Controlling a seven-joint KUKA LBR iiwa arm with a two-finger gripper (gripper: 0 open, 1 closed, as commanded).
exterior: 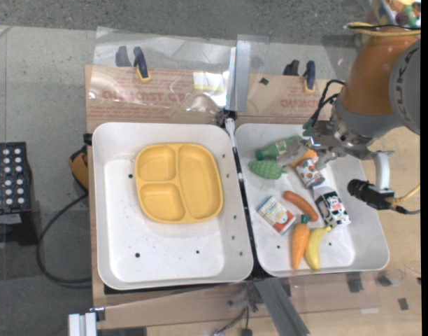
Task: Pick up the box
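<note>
At the twelve o'clock edge of the right bin point(361, 254), the end effector point(317, 144) hangs low over the toys, with the grey arm and its orange band rising behind it toward two o'clock. Whether it is spread or pressed together cannot be told, and nothing can be seen pinched in it.

Just below it, touching or nearly so, lies a small carton with an orange and white face point(307, 170), tilted. At nine o'clock from the end effector lie a green bottle-shaped toy point(278, 148) and, just beneath that, a bumpy green vegetable point(265, 168). A red sausage point(298, 204) lies slantwise near the bin's middle. At its four o'clock side lies a black and white carton point(332, 209). The box point(275, 213), flat, white with a red and blue label, lies at eight o'clock from the sausage, near the bin's left wall and well apart from the end effector. Toward six o'clock an orange carrot point(298, 242) and a yellow banana point(315, 247) lie side by side, touching.

The left bin point(116, 257) holds a yellow divided plate point(179, 182) with three compartments, set toward its twelve o'clock half.

Both bins rest side by side on the tabletop point(165, 93), where clear plastic sheeting is clamped along the twelve o'clock edge.
</note>
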